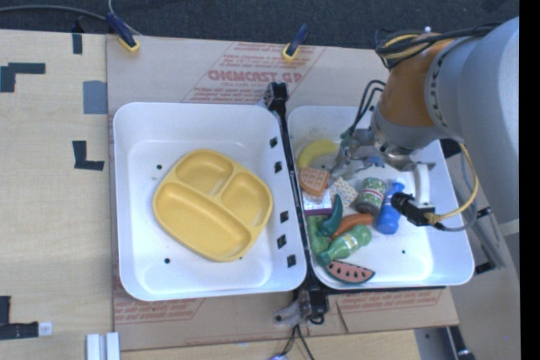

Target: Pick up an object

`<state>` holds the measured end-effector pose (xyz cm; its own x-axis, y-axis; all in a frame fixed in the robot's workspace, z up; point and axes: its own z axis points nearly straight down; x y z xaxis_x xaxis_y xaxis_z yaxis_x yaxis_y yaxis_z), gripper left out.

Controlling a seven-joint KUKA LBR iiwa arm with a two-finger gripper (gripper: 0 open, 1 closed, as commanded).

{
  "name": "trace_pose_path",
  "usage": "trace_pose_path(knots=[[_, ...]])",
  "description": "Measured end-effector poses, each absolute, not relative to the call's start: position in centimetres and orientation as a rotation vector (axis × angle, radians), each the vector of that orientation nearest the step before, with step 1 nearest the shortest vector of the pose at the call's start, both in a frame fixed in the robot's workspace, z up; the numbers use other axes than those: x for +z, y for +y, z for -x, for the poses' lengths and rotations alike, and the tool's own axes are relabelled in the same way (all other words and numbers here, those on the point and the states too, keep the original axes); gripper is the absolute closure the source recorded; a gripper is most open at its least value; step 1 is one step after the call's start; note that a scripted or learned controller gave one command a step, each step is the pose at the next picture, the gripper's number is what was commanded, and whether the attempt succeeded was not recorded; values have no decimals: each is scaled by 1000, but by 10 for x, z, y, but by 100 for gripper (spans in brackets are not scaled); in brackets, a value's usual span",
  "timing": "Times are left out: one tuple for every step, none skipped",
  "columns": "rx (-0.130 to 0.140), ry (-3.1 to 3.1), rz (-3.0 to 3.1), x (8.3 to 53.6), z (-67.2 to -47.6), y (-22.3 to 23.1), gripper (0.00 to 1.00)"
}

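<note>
The grey arm with its orange band [413, 88] reaches down into the right shallow white bin [422, 265]; the left white bin [135, 181] holds a yellow divided plastic tray [213, 204]. The gripper [359, 154] hangs over a crowded heap: yellow round toy [316, 152], waffle-patterned square [314, 180], green can [371, 194], blue bottle [389, 215], watermelon slice [350, 272]. Whether the claw is spread or pinching, I cannot tell. Packed so tightly, neighbours could block a grasp or slip free.
</note>
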<state>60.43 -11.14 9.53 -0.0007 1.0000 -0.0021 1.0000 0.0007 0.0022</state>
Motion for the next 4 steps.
trace_pose_path(knots=[[0,2220,-2219,95,-604,-111,0],[1,2219,-2218,86,-584,-96,0],[0,2220,-2218,95,-584,-96,100],[0,2221,-2219,268,-514,-76,100]])
